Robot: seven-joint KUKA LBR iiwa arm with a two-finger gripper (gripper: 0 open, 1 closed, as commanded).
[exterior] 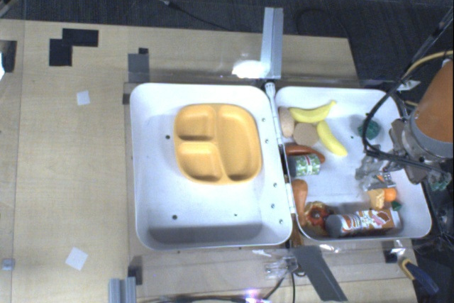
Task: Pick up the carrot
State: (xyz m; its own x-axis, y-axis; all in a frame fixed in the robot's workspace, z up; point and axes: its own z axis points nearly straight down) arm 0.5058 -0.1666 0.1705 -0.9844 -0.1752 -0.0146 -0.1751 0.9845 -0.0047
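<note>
The carrot (387,196), a short orange piece with a green end, lies near the front right of the right bin (352,97), just above a lying bottle (365,222). My gripper (374,175) hangs over the bin directly behind and slightly left of the carrot, its metal tip close to the carrot's upper edge. Part of the carrot is hidden by the gripper. Nothing is seen held.
Two bananas (323,124), a brown potato-like item (306,134), a green can (307,165), a reddish sausage (301,150) and an orange tapered item (300,192) crowd the bin's left side. A dark green object (371,129) sits behind the gripper. The left bin (152,152) holds a yellow divided plate (216,142).
</note>
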